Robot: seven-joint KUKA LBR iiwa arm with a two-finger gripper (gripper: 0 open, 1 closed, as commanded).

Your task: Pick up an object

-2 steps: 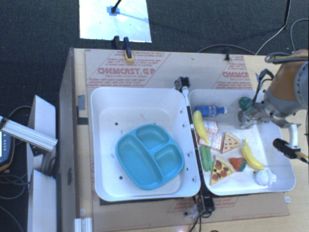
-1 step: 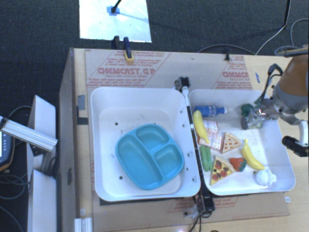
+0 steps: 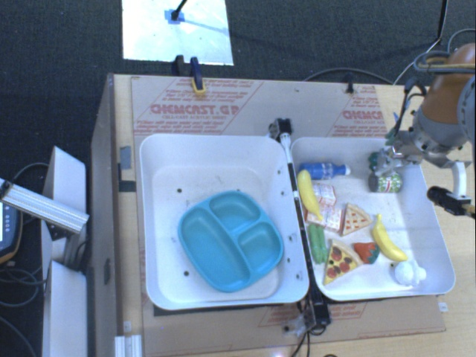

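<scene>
Table: pale board printed with red lettering, standing on dark carpet. A bright rectangular sheet lies on the floor beyond the table's far edge. Two white bins sit side by side on the board.

Left bin holds a blue divided plate, well away from the jaws.

Right bin holds the loose items. The jaws sit low over its far right corner, arm coming in from the right, orange band above the wrist, wrist pitched downward. A small green-and-white object lies directly at the jaws, touching or nearly so; cannot tell how far the jaws are open or whether they have it.

Just left of the jaws: a blue-and-white bottle on its side. Nearer the camera from the jaws: two bananas, pizza slices, a green vegetable, a white lump in the near corner.
</scene>
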